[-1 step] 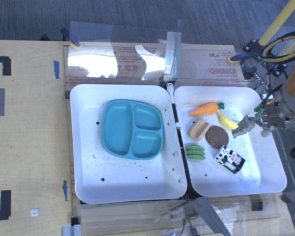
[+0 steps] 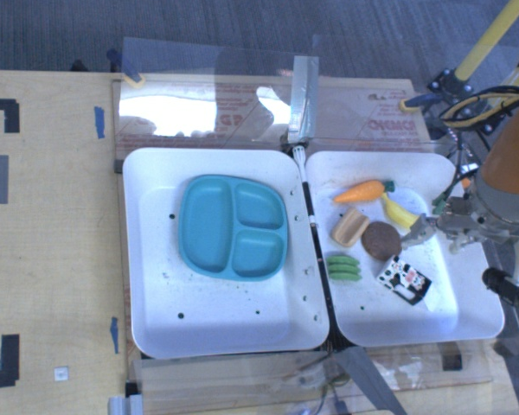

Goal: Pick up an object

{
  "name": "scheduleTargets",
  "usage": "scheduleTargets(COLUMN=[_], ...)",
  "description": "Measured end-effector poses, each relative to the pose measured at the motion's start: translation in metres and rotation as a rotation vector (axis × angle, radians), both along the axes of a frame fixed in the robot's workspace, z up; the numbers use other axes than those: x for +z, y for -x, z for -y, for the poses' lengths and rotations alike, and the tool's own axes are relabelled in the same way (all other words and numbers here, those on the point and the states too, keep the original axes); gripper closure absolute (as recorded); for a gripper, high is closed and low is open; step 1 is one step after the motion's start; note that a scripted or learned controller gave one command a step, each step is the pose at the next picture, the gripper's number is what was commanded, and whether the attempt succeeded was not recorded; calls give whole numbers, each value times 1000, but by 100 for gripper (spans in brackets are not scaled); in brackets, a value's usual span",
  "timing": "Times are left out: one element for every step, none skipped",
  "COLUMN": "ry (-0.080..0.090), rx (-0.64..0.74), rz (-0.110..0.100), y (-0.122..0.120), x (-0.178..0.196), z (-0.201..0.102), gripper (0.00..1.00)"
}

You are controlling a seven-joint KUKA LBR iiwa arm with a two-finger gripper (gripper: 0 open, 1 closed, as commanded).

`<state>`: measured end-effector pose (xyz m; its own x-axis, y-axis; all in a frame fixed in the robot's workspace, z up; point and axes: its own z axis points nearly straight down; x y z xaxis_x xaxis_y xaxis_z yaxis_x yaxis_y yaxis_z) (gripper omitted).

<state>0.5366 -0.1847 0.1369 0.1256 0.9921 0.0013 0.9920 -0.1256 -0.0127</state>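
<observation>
hovering at the right side of the right bin [image 2: 480, 318], my claw [image 2: 426, 226] sits just beside the banana [image 2: 400, 212]; whether it is spread or pinched i cannot tell from this slant. nothing is gripped that i can see. the banana lies between the carrot [image 2: 362, 192] and me, with the brown round piece [image 2: 381, 239] close below. i judge a clean pick wants me centred over the banana, dropping straight, without nudging its neighbours.
</observation>
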Motion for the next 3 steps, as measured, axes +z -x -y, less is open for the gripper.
scheduleTargets(ry=[5,3,4], rx=[-18,37,138], rz=[20,17,18], y=[-68,-6,56], x=[-49,-50,-49], z=[-12,-28,-18], gripper=[0,0,0])
